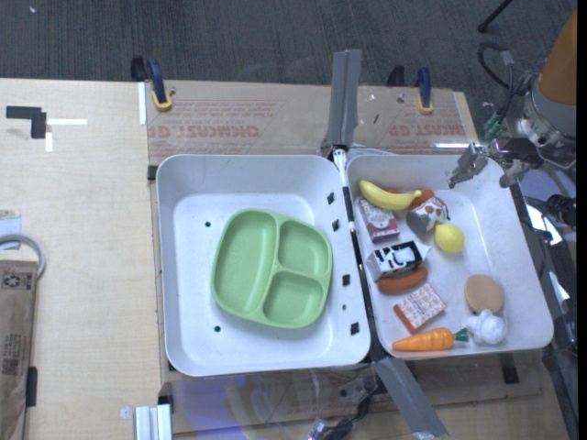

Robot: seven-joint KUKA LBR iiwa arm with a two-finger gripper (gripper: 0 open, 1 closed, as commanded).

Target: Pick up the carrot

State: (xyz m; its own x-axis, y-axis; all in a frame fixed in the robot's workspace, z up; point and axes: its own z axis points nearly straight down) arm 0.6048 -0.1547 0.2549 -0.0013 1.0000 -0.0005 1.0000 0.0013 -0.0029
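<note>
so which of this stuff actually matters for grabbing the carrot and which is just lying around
For the job:
carrot
gripper
right bin

Lying about:
banana
lemon
hot dog
garlic
green divided plate
left bin

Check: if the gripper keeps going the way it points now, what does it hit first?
The gripper sits over the right bin's far right corner, pointing down and left. Probably bare bin floor first; the lemon and banana lie further left. The carrot is well off that line. Depth unclear.
</note>
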